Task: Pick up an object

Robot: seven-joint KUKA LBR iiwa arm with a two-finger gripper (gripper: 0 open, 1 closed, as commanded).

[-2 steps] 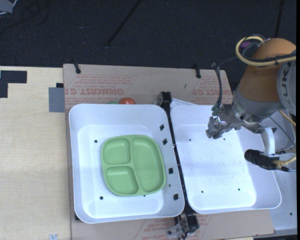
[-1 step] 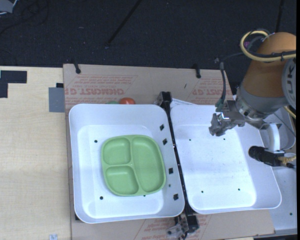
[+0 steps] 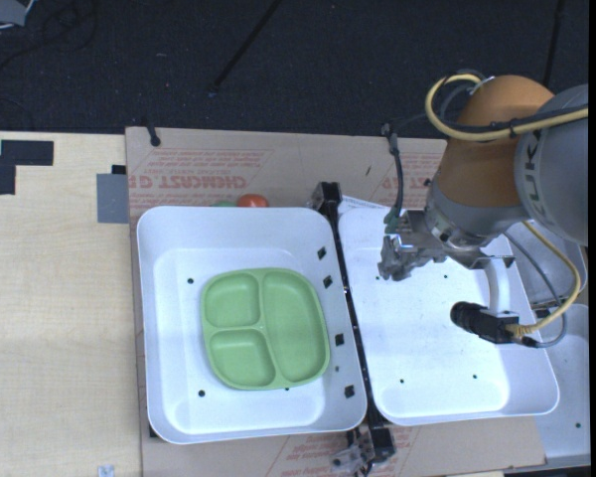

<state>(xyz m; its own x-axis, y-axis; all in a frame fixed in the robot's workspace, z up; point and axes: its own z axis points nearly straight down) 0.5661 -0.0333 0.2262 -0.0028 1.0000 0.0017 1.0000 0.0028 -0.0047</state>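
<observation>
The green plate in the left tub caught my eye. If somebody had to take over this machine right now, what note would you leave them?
Pincer: over the upper left part of the right bin, nothing visibly held; open or shut cannot be told.
Things: green divided plate lies flat in the middle of the left bin. A small red object sits behind that bin's far rim.
Done: nothing picked up yet.
Left: reach an object, grasp it, lift it.

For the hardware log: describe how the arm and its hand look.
The grey KUKA arm has a broad orange band above the wrist, with a yellow cable looped over it. The hand is dark grey metal, small and blocky. A black cylindrical fitting juts out below.
</observation>
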